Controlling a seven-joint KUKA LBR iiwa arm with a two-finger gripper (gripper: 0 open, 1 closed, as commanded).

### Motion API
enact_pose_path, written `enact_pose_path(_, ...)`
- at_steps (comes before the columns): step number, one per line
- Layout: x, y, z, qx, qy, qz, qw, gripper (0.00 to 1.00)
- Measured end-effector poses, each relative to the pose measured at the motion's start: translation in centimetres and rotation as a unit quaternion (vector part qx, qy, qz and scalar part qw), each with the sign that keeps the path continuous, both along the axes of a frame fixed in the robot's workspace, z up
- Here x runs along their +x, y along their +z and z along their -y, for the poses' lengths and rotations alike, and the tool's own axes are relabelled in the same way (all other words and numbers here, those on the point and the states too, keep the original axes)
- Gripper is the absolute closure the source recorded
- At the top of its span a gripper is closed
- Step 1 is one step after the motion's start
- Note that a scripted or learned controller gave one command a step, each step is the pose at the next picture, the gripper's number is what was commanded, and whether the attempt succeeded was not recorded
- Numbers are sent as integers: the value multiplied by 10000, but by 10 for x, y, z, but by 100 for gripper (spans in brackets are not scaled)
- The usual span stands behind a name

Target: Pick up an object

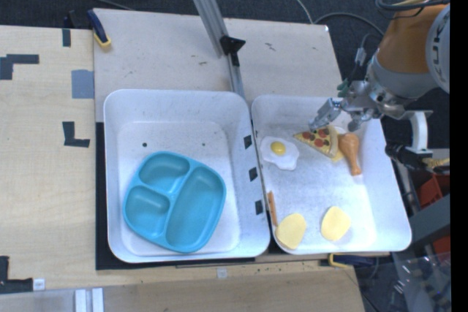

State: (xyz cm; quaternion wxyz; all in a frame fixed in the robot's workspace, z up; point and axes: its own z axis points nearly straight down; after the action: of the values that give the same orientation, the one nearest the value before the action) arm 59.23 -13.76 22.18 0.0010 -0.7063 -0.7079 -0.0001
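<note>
We see a pizza slice (pixel 319 139) lying flat by a drumstick (pixel 352 151), a fried egg (pixel 280 152) just left, and two yellow pieces (pixel 292 231) nearer us.

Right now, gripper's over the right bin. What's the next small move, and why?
Probably a short descent onto the pizza slice. The gripper hangs at the slice's upper edge with nothing between its fingers. The drumstick lies against the slice's right side, so coming down toward the slice's left end looks safer. The fried egg sits apart, further left.
</note>
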Motion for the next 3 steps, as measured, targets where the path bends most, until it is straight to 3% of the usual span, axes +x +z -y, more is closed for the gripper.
enact_pose_path(1, 0, 10, -1, 8, 11, 1, 10000, 100)
enact_pose_path(2, 22, -73, -27, -4, 3, -36, 10000, 100)
enact_pose_path(3, 32, -120, -32, -10, -8, -28, 10000, 100)
